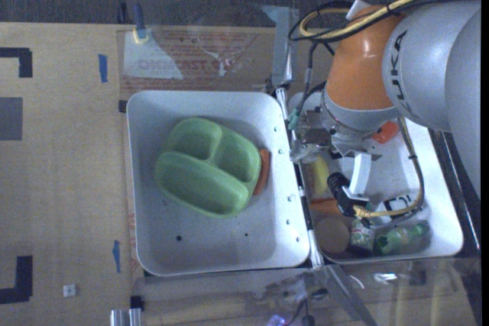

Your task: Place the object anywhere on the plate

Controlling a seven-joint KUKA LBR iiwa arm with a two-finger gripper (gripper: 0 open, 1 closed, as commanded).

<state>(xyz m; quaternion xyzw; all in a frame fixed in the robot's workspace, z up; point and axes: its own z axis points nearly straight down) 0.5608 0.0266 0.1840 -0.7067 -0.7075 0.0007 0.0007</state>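
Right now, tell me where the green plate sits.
The green plate lies in the left white bin, toward its upper middle, with an orange object touching its right edge.

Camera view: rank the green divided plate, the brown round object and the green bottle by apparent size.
1. Green divided plate, clearly largest.
2. Green bottle and brown round object: look alike, left unranked.
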